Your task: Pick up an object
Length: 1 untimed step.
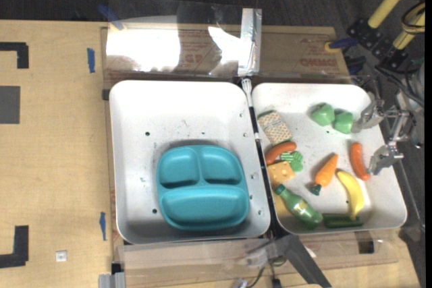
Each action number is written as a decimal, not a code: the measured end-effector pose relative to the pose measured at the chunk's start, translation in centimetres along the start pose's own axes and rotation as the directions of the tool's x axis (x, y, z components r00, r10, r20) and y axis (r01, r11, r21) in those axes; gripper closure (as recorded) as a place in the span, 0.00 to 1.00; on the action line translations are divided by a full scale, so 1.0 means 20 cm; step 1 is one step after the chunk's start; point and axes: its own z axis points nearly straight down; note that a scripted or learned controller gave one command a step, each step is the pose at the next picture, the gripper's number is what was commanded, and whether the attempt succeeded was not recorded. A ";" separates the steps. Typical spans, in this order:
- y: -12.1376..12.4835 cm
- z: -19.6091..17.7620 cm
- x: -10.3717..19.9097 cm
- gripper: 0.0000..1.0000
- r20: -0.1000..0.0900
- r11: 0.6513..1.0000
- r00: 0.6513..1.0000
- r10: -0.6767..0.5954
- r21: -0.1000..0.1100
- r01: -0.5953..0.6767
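My metal two-finger pincer [383, 135] hangs open and empty at the right white bin's [398, 209] edge, toys untouched, so the pick remains undone.

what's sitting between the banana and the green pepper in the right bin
In the camera view, an orange sausage-shaped piece lies between the banana and green pepper, upper part of the right bin.

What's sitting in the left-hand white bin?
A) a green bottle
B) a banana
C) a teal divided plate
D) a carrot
C: the left bin holds a teal divided plate with three compartments, while the banana, green bottle and carrot all lie in the right bin.
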 end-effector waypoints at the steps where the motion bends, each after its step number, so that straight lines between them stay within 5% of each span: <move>1: 0.00 0.90 -0.02 0.00 0.003 0.999 0.999 -0.047 0.001 0.047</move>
